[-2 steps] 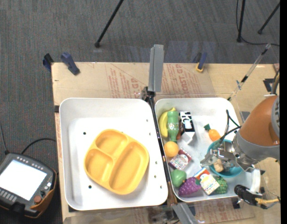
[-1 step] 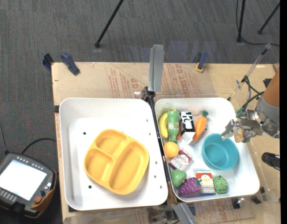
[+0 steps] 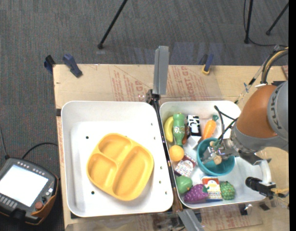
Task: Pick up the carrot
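The carrot, orange with a green top, lies tilted in the right bin, near the bin's back, just beyond the teal bowl. My gripper hangs over the bowl's far rim, a short way in front of the carrot and slightly to its right. The carrot lies free on the bin floor, apart from the gripper. The grey wrist and orange band reach in from the right.
Crowding the right bin are a banana, a green bottle, a black-and-white carton, an orange, purple grapes and a small box. The left bin holds a yellow divided plate.
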Motion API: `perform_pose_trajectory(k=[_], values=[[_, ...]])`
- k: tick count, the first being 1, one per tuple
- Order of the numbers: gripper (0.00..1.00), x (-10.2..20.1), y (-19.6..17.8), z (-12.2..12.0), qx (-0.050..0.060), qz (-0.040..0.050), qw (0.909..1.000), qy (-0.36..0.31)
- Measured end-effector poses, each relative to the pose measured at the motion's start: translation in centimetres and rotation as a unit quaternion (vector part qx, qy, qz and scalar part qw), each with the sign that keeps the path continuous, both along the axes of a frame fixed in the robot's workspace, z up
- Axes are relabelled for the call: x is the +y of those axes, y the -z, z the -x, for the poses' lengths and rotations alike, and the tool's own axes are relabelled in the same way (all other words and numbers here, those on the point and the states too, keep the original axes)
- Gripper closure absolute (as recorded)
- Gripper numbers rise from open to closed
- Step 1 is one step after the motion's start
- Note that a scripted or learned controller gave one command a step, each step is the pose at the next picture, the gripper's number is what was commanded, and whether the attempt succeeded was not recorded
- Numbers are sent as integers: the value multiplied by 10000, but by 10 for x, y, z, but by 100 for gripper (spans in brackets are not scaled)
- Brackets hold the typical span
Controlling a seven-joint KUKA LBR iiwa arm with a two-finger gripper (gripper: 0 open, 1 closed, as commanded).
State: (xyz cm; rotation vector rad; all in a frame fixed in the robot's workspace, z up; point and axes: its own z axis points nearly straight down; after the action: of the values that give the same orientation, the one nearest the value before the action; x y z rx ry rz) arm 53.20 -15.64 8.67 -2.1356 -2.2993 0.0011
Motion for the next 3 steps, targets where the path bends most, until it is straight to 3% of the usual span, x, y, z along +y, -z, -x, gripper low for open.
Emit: perform_pose_trajectory(k=[1,2,3], values=[[100,0,-9,0,17,-7,10000,-4],[100,76,-79,28,-23,-6,9995,327],[100,4,-98,29,0,12,9970,770]])
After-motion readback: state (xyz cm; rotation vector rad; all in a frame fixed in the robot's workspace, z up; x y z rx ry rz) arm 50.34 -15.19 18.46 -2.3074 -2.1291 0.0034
